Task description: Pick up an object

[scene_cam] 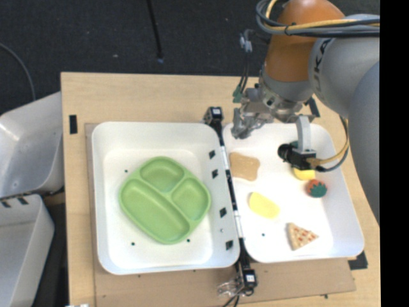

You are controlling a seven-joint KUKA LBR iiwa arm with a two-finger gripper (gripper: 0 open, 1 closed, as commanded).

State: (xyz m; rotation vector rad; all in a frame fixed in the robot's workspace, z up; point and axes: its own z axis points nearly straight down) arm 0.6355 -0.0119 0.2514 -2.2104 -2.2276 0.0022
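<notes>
While the end effector (245,128) hangs over the far left corner of the right bin (339,235), no object is seen between its fingers, and whether they are spread or closed cannot be told, since they are small and blurred against the white bin floor. The step in hand is judged to be the approach: nothing is lifted yet.

Several candidates for the pick are laid out in the right bin. A tan, toast-like piece (244,166) lies just below the end effector, at about 6 o'clock from it and close beside the divider between the bins. A yellow piece (262,205) is found further toward 5 o'clock, and a pizza-slice toy (300,236) lies near the bin's front. At 3 o'clock from the end effector, a small yellow item (305,173) and a red and green item (316,187) are placed near the right wall. A green divided plate (165,199) rests in the left bin (102,235).

The next move is judged to call for a short shift toward the tan piece and a descent onto it.

The arm's upper part is cut off at the picture's right edge. A black fitting (289,152) overlaps the small yellow item, so that its shape is hard to make out.
</notes>
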